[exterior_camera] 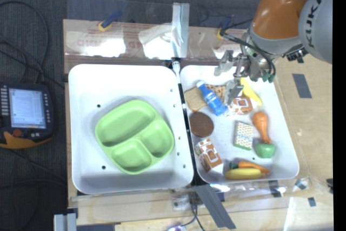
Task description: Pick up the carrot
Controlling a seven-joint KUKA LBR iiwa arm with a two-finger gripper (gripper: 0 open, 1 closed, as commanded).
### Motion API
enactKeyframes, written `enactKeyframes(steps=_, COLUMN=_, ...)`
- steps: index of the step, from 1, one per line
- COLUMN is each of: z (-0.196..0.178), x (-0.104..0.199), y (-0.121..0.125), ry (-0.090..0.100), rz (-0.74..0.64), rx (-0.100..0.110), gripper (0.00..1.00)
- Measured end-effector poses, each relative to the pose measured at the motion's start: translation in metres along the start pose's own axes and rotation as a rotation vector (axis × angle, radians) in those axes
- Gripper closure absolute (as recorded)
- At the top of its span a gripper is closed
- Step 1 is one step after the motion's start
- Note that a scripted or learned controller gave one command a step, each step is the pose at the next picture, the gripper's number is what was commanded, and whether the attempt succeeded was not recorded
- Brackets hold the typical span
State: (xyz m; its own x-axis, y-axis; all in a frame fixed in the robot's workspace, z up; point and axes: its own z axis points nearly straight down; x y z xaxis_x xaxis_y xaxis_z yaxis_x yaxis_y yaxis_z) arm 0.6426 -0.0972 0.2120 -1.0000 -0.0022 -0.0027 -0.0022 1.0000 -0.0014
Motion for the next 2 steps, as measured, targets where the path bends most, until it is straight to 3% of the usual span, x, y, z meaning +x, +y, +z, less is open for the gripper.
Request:
enactKeyframes(steps=1, z=0.064, x=-0.013, y=-0.065, ry=0.007, rz=0.046, rx=-0.002, gripper=0.0)
enactKeyframes(steps=2, z=0.114, x=0.047, y=-0.125, ry=-0.018, rz=-0.142, rx=0.002, gripper=0.0)
